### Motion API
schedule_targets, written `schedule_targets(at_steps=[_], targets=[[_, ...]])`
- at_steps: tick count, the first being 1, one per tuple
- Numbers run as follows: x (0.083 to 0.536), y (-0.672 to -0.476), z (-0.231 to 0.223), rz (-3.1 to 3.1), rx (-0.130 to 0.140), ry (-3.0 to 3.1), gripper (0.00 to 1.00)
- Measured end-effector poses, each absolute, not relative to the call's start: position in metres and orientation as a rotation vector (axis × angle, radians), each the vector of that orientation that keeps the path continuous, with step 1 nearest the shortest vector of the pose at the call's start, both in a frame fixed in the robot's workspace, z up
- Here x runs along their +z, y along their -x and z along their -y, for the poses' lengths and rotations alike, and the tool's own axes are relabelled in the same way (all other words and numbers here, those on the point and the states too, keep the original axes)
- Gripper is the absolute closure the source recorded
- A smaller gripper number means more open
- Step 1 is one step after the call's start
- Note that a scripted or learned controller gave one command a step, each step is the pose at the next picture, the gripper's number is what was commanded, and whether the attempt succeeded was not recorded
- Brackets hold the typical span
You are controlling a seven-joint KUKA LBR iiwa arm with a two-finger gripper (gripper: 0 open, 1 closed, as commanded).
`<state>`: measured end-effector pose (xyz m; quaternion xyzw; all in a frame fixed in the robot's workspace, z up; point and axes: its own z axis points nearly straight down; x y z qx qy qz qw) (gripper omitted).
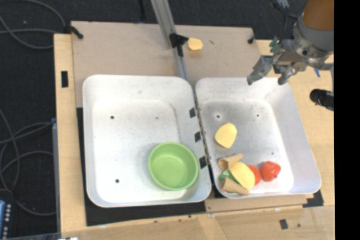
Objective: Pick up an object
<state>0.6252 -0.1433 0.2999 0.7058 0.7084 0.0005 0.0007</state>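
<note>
My gripper [269, 77] hangs over the far right rim of the right bin [264, 104], open, with nothing between its two grey fingers. Below it in the right bin lie a pale yellow rounded piece [226, 135], a yellow oval piece [243, 175], a red tomato-like piece [270, 171] and a tan cone-shaped piece [229, 162]. These sit toward the bin's near edge, well apart from the gripper. A green bowl [172, 165] stands in the left bin [112, 121] near its front right corner.
A slanted aluminium post [160, 3] rises behind the bins, with a small yellow-orange piece [195, 44] on the board beside its base. A black divider strip [198, 132] runs between the bins. Cables lie on the dark floor at left.
</note>
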Motion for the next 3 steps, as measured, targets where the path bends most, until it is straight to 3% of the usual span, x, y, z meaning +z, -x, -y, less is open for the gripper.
schedule_targets(at_steps=[1, 3], targets=[[0.3, -0.625, 0.143, -2.225, 0.001, -2.216, 0.0], [0.192, -0.618, 0.137, -2.219, -0.007, -2.225, 0.0]])
